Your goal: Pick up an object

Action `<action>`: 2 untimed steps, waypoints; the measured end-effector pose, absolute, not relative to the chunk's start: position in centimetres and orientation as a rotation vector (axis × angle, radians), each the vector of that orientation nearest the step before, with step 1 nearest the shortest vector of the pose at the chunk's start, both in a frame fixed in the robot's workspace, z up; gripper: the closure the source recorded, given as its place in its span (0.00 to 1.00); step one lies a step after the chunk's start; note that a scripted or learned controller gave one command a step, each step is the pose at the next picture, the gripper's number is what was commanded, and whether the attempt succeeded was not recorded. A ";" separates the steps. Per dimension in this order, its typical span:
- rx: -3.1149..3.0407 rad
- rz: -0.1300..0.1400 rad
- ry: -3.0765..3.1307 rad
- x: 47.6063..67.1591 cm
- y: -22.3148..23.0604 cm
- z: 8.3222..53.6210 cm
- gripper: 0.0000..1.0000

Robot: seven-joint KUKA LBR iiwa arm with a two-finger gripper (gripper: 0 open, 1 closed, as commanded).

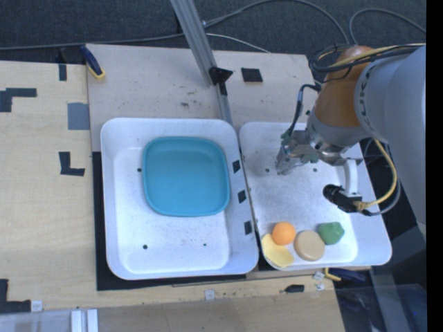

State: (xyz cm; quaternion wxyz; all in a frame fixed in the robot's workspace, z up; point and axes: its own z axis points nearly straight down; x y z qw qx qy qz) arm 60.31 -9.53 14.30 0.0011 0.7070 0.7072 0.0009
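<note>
In the right bin (277, 199), along its near edge, lie an orange ball (282, 233), a tan round piece (309, 245), a green piece (331, 232) and a yellow flat piece (276, 254). My gripper (284, 166) hangs over the far left part of that bin, well above and behind those objects. Its fingertips point down at the bin floor with nothing visible between them.
The left bin (124, 241) holds a blue square plate (185, 175). A metal pole (201, 43) slants down to the gap between the bins. Black cables loop beside the arm at the right bin's right side.
</note>
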 end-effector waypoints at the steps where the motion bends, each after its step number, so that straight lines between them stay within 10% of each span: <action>1: 2.219 0.004 2.219 60.6 -10.2 20.3 1.00; 2: 2.221 0.000 2.221 60.6 -10.2 21.5 1.00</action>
